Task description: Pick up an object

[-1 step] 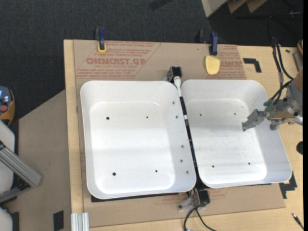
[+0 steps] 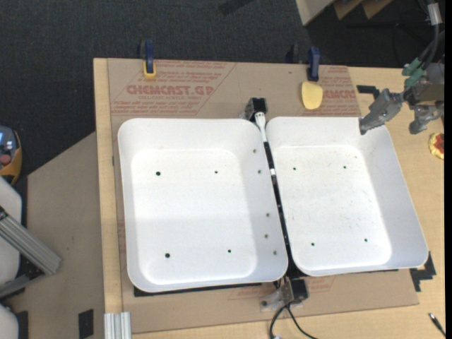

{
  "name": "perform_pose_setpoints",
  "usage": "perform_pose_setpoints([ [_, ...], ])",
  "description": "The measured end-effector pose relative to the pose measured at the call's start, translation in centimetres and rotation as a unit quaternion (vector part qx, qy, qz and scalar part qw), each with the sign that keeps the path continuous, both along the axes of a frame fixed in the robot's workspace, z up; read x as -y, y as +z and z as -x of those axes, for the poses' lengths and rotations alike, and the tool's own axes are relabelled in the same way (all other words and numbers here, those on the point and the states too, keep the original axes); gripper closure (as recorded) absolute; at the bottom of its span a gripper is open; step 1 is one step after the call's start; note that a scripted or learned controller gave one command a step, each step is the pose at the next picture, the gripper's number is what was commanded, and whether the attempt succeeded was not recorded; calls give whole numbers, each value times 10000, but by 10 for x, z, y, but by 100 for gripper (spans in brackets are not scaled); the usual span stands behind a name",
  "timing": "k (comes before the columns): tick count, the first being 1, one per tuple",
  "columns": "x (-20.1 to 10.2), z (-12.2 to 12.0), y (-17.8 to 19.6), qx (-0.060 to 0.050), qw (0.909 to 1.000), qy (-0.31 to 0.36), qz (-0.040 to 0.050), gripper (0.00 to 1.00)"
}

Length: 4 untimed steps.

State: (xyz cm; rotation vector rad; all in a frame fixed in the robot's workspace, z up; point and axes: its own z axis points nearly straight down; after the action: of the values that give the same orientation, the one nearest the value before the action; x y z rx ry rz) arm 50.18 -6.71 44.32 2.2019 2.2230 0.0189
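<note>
Seemingly at the approach step, the pincer (image 2: 394, 114) hangs spread and unladen beside the right bin's (image 2: 404, 189) far corner; next, it must locate an object.

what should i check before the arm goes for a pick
1. Pincer position: near the right bin's far right corner, at its rim. Ok.
2. Pincer holding something: nothing seen between its fingers. Ok.
3. Target in the right bin: only small dark dots on the floor. Not ok.
4. Target in the left bin: same, only dots. Not ok.
5. Yellow object lies on the brown board behind the bins, outside both. Cannot tell if it is meant for picking.
6. Bins sit side by side, joined along the middle strip. Ok.
</note>
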Motion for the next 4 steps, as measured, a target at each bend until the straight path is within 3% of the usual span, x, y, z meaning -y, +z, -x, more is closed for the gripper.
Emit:
perform_pose_setpoints([
  [1, 4, 0, 2, -61, 10000, -41, 7, 100],
  [2, -19, -64, -138, -96, 9999, -36, -7, 100],
  [3, -17, -86, -120, -62, 10000, -40, 4, 100],
  [4, -17, -90, -103, -64, 10000, -43, 3, 100],
])
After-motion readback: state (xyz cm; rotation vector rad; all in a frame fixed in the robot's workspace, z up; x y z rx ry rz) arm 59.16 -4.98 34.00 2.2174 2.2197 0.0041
